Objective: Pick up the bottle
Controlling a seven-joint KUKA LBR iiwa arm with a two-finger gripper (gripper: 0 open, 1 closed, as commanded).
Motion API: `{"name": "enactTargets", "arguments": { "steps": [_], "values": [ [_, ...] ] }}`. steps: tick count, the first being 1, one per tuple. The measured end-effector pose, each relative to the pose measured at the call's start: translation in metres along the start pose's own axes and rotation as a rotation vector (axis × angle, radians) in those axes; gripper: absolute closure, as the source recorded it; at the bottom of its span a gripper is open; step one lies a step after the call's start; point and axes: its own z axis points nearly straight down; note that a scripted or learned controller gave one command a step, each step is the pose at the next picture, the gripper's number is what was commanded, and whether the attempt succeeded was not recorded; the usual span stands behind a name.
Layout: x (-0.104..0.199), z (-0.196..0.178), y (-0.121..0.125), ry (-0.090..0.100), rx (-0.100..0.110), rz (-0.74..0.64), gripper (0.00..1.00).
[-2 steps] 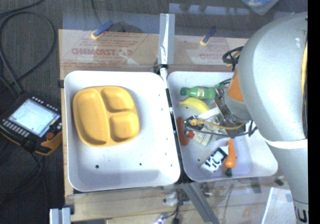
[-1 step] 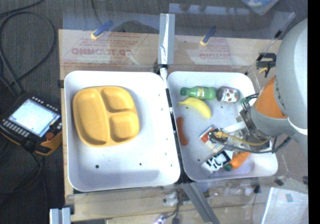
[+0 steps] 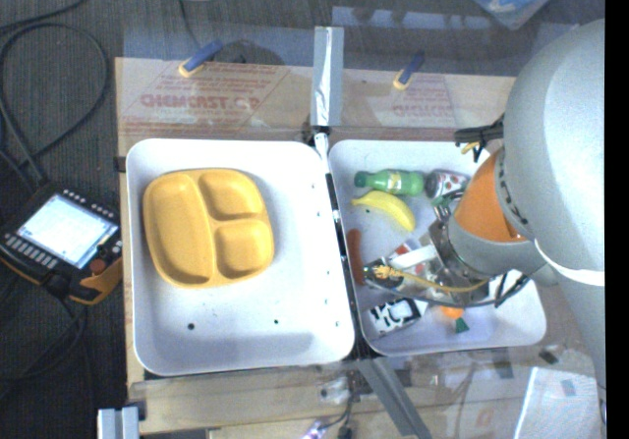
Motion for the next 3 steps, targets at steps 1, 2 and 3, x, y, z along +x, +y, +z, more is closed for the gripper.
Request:
{"name": "enactTargets", "arguments": {
  "steps": [1,2,3],
  "values": [
    [0.0000,0.0000,0.0000,0.000,0.000,0.000,1.00],
    [0.0026,0.0005,-0.0009,-0.005,-0.001,0.006,1.00],
    [0.0052,0.0015,-0.0032,-0.002,0.001,0.002,0.00]
  ]
}}
